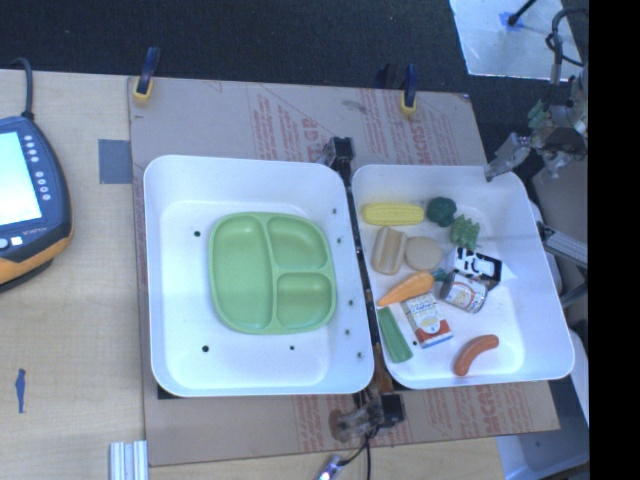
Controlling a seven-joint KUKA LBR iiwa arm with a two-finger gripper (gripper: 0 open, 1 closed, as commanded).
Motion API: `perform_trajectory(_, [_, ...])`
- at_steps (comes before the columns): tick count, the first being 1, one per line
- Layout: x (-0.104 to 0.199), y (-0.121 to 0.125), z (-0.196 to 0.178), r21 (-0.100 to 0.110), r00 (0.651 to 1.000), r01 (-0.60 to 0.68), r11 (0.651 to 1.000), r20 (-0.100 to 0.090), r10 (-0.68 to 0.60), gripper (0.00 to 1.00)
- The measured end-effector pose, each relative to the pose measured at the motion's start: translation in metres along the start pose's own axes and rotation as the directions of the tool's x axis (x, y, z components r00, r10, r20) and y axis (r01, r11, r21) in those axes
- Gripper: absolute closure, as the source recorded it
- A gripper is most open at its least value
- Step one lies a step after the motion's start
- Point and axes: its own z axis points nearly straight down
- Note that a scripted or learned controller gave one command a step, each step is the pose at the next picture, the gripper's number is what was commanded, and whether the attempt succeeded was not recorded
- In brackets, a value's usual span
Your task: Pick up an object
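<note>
The right bin [530,298] holds several toy foods: a yellow corn cob [395,213], a dark green broccoli [441,209], a light green sprig [464,231], a tan bread piece [388,250], a beige round piece [423,253], an orange carrot [405,289], a black-and-white item [478,265], a small can [463,294], a white and red carton [427,321], a green cucumber [394,334] and a red sausage [475,355]. My gripper [532,144] hangs outside the bin, beyond its far right corner, apart from all of them.
The left bin [170,348] holds a green divided plate [272,271]. A teach pendant [25,198] lies at the bench's left edge. Clamps [146,73] [408,86] stick up at the back of the cardboard base.
</note>
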Motion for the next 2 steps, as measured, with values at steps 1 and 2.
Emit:
perform_trajectory(1, [0.000,-0.026,0.159,0.001,1.000,0.001,1.000,0.000,-0.001,0.00])
perform_trajectory(2, [0.000,-0.026,0.148,0.002,1.000,0.002,1.000,0.000,-0.002,1.00])
